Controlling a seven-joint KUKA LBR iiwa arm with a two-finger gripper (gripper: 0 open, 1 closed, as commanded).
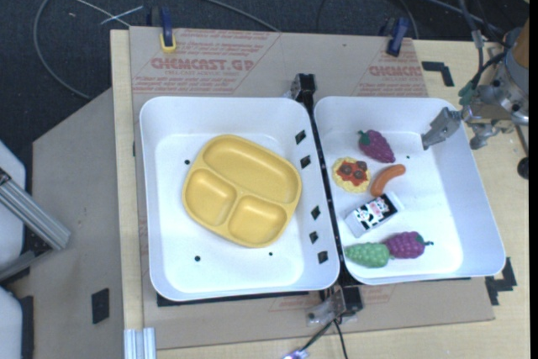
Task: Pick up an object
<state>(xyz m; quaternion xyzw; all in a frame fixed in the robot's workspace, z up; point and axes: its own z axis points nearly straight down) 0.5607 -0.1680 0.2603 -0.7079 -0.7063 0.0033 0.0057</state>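
Glossy yellow plastic tray sits in smooth white plastic bins over matt brown printed cardboard

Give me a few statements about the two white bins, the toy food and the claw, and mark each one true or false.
1. The yellow plastic divided plate lies in the left white bin. True.
2. The claw grips the orange toy sausage. False: the sausage lies on the floor of the right white bin, apart from the claw.
3. The green toy grape bunch touches the purple toy grape bunch. True.
4. The small black and white carton sits on the yellow plate. False: it lies in the right bin, below the round toy pizza.
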